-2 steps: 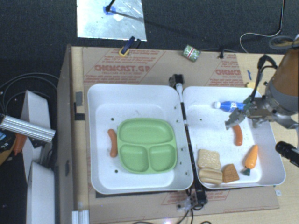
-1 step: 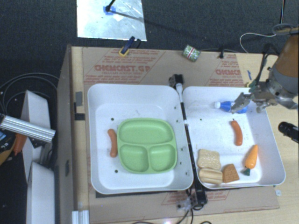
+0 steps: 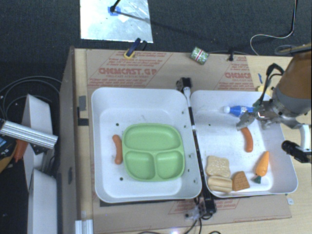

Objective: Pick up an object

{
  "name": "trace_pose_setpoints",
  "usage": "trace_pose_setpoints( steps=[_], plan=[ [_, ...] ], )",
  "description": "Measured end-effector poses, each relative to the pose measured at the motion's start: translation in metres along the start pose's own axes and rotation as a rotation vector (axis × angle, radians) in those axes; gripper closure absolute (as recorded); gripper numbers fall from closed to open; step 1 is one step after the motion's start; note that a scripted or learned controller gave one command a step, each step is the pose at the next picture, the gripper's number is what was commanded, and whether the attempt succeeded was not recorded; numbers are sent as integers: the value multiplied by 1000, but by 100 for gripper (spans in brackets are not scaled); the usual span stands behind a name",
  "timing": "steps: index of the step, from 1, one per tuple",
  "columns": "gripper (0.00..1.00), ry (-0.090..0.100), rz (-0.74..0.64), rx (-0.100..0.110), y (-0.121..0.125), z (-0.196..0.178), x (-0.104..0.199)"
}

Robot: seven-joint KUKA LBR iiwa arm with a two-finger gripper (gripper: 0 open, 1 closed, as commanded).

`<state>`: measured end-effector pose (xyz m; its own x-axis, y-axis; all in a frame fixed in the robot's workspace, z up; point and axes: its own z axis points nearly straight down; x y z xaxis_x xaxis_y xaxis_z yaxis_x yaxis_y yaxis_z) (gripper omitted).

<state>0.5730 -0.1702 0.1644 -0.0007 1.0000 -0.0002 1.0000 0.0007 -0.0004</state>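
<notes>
Right bin [image 3: 282, 184], bare center; gripper [image 3: 251, 118] by far rim, grip state unclear.

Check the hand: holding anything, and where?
Cannot tell. The hand sits over the top end of the right bin's sausage, but no clear grip shows.
</notes>
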Motion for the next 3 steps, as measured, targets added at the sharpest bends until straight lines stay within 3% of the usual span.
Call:
trace_pose_setpoints(
  steps=[1, 2, 3],
  plan=[
    [0, -1, 0, -2, 12, 80, -23],
    [100, -1, -1, -5, 13, 69, -23],
    [100, 1, -3, -2, 96, 69, 26]
  ],
)
